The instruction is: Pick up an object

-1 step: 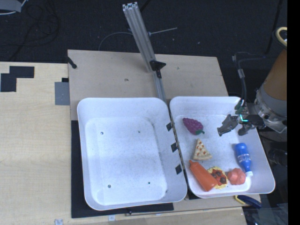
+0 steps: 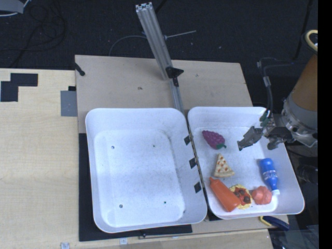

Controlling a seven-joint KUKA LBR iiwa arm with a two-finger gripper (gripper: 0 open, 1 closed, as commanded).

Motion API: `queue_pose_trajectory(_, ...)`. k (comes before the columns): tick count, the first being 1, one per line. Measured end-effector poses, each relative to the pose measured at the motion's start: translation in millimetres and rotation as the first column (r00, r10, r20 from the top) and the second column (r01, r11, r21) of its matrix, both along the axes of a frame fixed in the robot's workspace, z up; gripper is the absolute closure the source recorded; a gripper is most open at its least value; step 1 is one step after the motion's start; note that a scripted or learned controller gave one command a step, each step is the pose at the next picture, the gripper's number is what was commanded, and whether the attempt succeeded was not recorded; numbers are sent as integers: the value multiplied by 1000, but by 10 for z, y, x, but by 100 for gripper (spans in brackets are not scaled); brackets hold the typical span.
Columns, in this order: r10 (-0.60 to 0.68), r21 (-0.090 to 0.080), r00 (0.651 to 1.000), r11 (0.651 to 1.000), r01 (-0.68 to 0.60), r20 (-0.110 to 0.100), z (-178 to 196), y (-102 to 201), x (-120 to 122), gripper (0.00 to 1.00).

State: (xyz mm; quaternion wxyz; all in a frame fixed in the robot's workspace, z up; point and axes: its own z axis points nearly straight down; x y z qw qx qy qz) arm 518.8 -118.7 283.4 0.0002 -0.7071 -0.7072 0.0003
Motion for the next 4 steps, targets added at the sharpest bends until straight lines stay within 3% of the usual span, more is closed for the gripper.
queue_pose_trajectory(3,0,1,1000,1000,0,-5,-1715,-25,-237,0)
queue_pose_trajectory(4,-2,0,1000,1000,2,-1,-1594,-33,-226,100)
